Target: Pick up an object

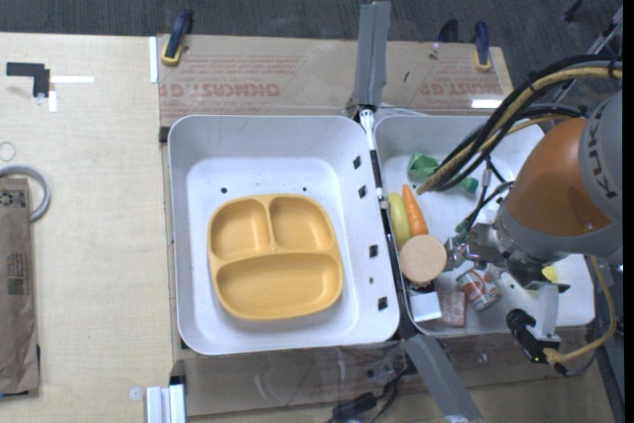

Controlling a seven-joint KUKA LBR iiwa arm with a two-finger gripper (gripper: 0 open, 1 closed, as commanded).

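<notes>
one orange carrot [413,210] beside round tan disc [423,259]; pincer [474,264] state unclear.

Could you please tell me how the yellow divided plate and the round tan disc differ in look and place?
The yellow divided plate is squarish with three compartments; the round tan disc is plain and circular. The plate is far larger than the disc. The plate lies alone in the left bin, while the disc sits in the right bin against an orange carrot and other items, close to the arm. Both lie flat and have warm colours.
</notes>
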